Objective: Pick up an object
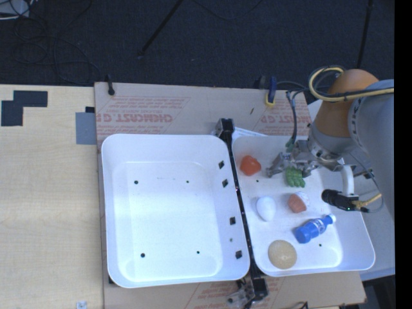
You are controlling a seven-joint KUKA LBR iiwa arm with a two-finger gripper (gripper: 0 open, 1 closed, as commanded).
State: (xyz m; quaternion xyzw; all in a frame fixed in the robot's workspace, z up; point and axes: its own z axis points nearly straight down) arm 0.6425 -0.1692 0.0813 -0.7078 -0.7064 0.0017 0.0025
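Hand (291, 163): low over right bin's (360, 262) far side, directly above green toy (295, 176), seemingly touching; finger opening and any hold: cannot tell.

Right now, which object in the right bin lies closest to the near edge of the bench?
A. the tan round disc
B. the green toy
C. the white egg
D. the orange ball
A: the tan round disc sits lowest in the right bin, below the blue bottle and the white egg.
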